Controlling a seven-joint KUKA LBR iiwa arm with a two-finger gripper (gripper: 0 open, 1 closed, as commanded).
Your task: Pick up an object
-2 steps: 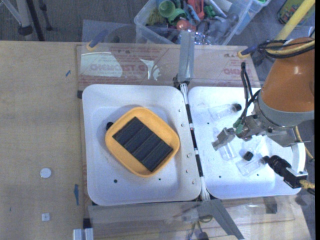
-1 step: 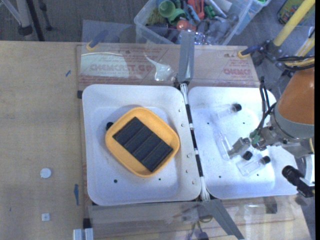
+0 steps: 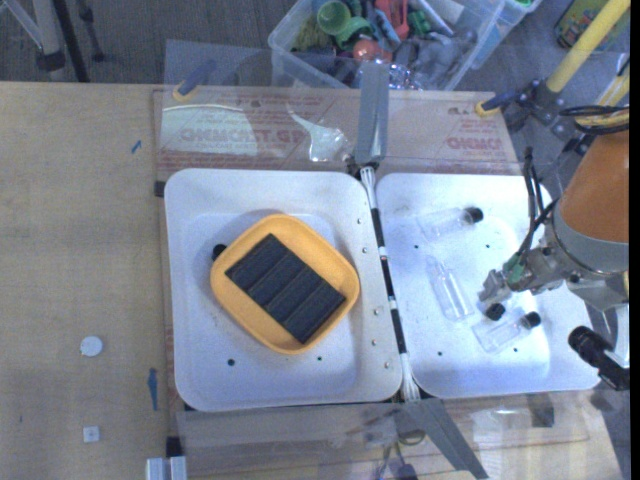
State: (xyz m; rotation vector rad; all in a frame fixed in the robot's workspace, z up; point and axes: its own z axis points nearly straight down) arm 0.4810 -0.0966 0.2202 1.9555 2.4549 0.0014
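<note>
The right bin [image 3: 470,368] holds three clear plastic vials with black caps. One vial [image 3: 445,222] lies near the bin's far side, a second vial [image 3: 449,290] lies in the middle, and a third vial [image 3: 503,332] lies toward the near right. My gripper [image 3: 499,290] is low over the right bin, just right of the middle vial and just above the third one. A small black cap [image 3: 493,311] shows directly beneath it. A yellow square tray with a black ridged insert [image 3: 285,283] lies in the left bin [image 3: 200,368].
A raised divider [image 3: 385,278] separates the two bins. A grey bar [image 3: 372,113] stands at the back between them. A clear tub of colourful toys [image 3: 400,18] sits behind the bench. The arm's orange band [image 3: 600,193] hangs over the right bin's right edge.
</note>
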